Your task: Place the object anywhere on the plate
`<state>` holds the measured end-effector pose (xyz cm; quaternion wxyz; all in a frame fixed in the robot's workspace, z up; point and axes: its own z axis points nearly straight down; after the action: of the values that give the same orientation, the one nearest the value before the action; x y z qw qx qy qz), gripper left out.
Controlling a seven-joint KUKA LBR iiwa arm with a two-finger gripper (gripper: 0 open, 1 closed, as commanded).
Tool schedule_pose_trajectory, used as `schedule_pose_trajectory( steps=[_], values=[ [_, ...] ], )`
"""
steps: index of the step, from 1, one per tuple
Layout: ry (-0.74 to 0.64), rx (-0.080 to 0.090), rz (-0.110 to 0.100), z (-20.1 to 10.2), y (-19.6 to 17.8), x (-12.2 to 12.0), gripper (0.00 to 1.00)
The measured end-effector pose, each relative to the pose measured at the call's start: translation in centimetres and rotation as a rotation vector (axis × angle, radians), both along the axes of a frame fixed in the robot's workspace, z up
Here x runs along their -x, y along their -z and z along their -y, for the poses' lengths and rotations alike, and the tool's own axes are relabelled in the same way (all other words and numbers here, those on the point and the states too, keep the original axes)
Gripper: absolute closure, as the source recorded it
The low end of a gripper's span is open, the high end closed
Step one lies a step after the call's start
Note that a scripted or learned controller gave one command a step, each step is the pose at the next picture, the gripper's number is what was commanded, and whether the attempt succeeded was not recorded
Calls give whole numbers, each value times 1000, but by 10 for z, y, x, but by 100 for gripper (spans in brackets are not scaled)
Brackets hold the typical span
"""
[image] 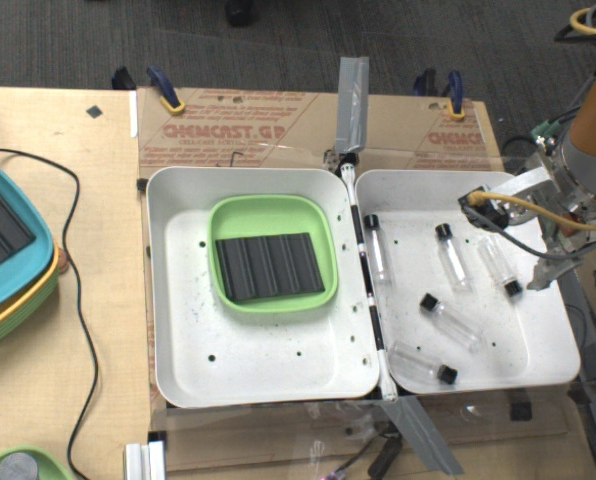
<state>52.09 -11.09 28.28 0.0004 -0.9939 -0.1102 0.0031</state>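
My hand (538,280), grip state untellable, hangs at the right bin's far edge; the nearest vial (499,266) lies just left, the green plate (272,254) well beyond.

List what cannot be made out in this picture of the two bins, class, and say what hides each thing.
- Hand: camera view, open or shut unclear; small, partly behind cables.
- Arm: cut off by the right edge.
- Clear vials: exact count unsure; see-through against the white right bin.
- Blue tray: cut off by the left edge.
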Motion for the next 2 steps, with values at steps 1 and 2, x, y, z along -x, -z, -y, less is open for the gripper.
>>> schedule_pose_trajectory(
  steps=[1, 2],
  values=[
    [24, 0, 0, 13, 19, 5, 0],
    [25, 0, -1, 23, 35, 4, 0]
  ],
)
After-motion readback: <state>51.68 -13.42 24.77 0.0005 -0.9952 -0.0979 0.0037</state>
